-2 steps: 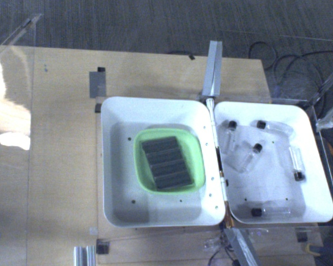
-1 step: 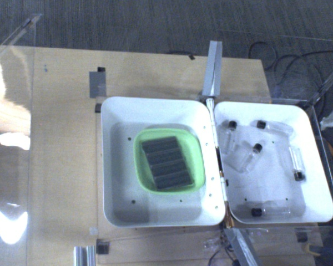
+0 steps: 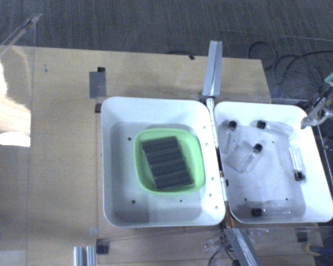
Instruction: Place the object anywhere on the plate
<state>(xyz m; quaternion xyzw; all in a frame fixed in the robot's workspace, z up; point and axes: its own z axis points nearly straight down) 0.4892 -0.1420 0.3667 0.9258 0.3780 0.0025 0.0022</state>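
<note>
The wooden worktop (image 3: pixel 55 165) carried two shallow white bins side by side, their inner rims touching under a grey metal bar (image 3: pixel 213 68). The left bin (image 3: pixel 114 165) held a green square plate (image 3: pixel 196 148) near its middle. On that plate lay a dark grey ridged block (image 3: pixel 166 163), tilted slightly against the plate's edges and sitting wholly within its rim. The right bin (image 3: pixel 316 198) held several clear plastic vials with black caps, scattered apart: one near the top left (image 3: pixel 231 127), one at the top middle (image 3: pixel 266 126), one near the centre (image 3: pixel 250 155), one along the right side (image 3: pixel 296 162) and one at the bottom (image 3: pixel 266 210). At the right edge, above the right bin's corner, the pincer (image 3: pixel 321 108) showed only in part; I could not tell how it stood or whether it held anything.
</note>
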